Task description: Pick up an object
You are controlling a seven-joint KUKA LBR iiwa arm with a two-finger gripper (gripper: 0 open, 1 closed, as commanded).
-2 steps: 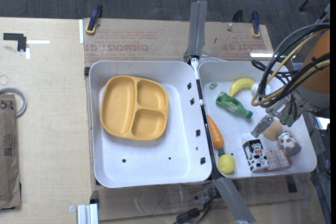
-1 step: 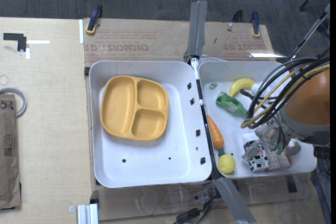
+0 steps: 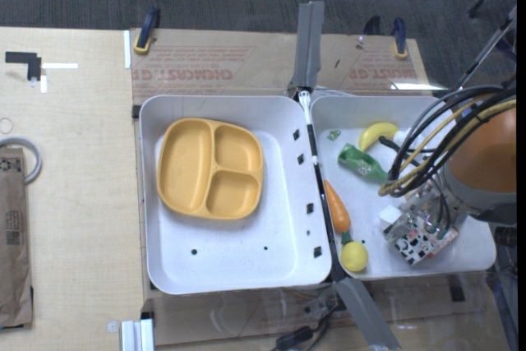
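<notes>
The left bin [image 3: 246, 252] holds a yellow divided plate [image 3: 209, 168], rigid but too broad to pinch. In the right bin [image 3: 470, 256], a carrot [image 3: 335, 208] lies along the left wall and a lemon [image 3: 354, 256] sits in the near-left corner. Both are probably light, hard toys. The carrot's slim middle suits a pinch, while the lemon may roll. The gripper [image 3: 415, 238] hangs just right of them under cables; whether it is spread or closed I cannot tell.

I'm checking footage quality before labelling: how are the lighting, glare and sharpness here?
Camera view: even, soft light; the yellow plate and the carrot are fairly sharp, with faint shadows. Mild sheen on the left bin floor, no harsh glare. The gripper area is cluttered by cables and slightly soft, so its fingers are unclear.
</notes>
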